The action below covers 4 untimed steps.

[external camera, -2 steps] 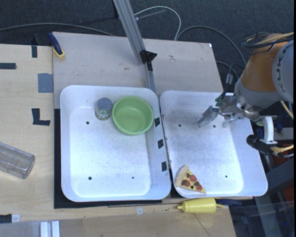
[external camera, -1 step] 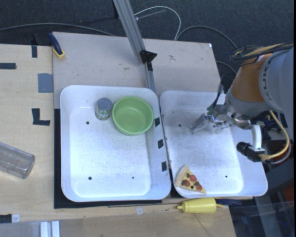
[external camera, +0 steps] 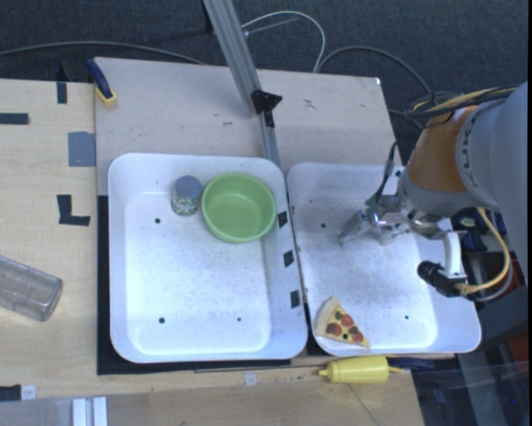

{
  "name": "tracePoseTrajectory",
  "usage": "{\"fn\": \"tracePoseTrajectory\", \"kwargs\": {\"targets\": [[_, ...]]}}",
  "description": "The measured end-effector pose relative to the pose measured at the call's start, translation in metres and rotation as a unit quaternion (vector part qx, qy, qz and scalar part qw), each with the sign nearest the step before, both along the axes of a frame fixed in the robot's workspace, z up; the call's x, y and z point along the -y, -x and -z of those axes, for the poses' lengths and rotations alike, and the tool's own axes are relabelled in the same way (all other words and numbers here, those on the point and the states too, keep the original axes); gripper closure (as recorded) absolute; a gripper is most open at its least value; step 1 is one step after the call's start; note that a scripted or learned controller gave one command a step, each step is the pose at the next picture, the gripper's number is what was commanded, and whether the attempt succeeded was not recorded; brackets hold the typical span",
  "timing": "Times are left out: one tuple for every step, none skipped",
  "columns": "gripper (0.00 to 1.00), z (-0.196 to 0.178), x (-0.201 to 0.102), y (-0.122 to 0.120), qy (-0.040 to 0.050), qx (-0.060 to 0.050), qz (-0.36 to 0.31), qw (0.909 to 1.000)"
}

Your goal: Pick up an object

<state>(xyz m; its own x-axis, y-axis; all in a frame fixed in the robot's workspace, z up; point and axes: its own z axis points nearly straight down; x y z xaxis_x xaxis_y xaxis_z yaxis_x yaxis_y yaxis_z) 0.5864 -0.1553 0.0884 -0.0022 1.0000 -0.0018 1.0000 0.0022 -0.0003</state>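
My grey arm (external camera: 501,140), orange band (external camera: 434,158) above the wrist, metallic hand (external camera: 359,227), black fittings, yellow cable (external camera: 483,282) looping alongside

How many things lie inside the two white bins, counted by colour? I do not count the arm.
Green: 1, the bowl in the left bin
Grey: 1, the small can beside the bowl
Orange with red spots: 1, the pizza slice in the right bin
Total: 3

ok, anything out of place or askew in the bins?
Yes: the triangular pizza-slice toy sits at the right white bin's front-left corner, riding up its rim rather than flat. The yellow mustard bottle lies on its side outside, in front of that bin.
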Motion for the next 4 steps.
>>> {"fn": "tracePoseTrajectory", "kwargs": {"targets": [[1.00,-0.011,-0.001,0.000,-0.0007,0.000,0.000,1.0000],[1.00,-0.053,-0.002,-0.001,-0.0007,0.001,0.000,1.0000],[1.00,-0.113,0.005,-0.003,0.0000,0.002,0.001,1.0000],[1.00,-0.158,0.012,-0.006,-0.0001,0.002,0.001,1.0000]]}}
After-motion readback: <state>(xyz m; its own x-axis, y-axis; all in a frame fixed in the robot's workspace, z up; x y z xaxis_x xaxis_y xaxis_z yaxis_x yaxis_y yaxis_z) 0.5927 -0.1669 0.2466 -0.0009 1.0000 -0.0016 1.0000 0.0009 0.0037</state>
